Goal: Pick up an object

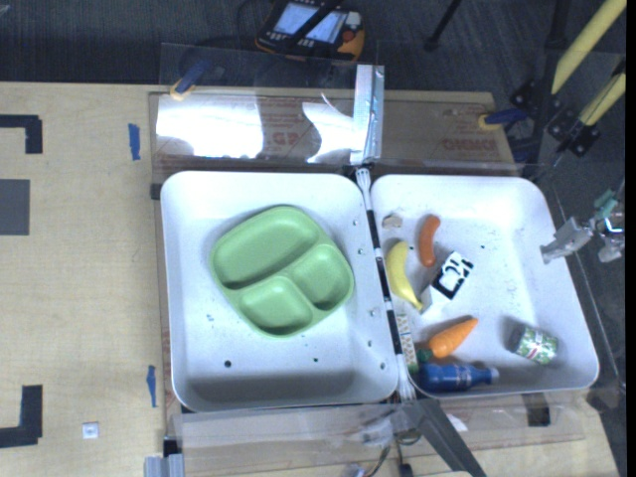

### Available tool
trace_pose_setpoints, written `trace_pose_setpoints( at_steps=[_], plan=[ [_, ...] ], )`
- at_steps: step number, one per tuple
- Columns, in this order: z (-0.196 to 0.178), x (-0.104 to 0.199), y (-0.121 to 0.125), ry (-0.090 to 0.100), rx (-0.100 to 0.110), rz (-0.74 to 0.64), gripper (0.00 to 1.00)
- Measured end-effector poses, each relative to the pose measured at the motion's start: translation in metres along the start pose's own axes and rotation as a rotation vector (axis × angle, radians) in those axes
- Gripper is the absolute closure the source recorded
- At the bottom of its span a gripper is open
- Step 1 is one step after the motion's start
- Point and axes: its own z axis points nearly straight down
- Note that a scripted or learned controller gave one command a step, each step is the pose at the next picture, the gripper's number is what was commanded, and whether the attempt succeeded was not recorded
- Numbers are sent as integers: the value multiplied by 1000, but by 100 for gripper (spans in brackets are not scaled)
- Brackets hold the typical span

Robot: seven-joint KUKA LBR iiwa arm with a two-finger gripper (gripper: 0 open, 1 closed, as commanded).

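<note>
The right bin [497, 202] holds several small items. An orange sausage [427, 239] lies next to a yellow banana [400, 273], with a black-and-white block [452, 276] beside them. A carrot [452, 336], a green can [535, 344] and a blue bottle [455, 375] lie along the bin's near side. My gripper [588, 235] hangs at the view's right edge, over the right rim of this bin, apart from all the items. Most of it is cut off by the frame.
The left bin [189, 266] holds a green divided plate [282, 269]. A clear plastic panel [258, 117] stands behind the bins, with a metal divider [366, 112] beside it. A small pale scrap [391, 222] lies near the sausage.
</note>
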Motion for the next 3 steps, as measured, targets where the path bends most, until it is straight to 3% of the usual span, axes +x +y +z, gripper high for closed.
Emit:
trace_pose_setpoints(
  at_steps=[1,2,3],
  plan=[
    [51,81,-4,1,1,-61,0],
    [176,99,-31,1,-1,-365,0],
    [84,138,36,-1,-3,-663,0]
  ],
)
